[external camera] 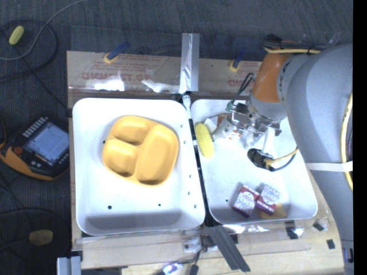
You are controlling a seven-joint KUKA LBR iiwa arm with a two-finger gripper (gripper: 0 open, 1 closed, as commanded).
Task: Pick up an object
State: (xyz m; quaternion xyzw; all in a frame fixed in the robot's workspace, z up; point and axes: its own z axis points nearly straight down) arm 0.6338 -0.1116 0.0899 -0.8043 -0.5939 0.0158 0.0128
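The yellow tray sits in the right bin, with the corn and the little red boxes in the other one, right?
Not quite. The camera view shows the yellow tray in the left bin, not the right. The corn and the little red boxes lie in the other one, the right bin, as you said.

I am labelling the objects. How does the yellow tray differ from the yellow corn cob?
The yellow tray is broad, with three compartments; the corn cob is small and slim. The tray lies in the middle of the left bin; the cob lies by the right bin's left wall. Both are yellow.
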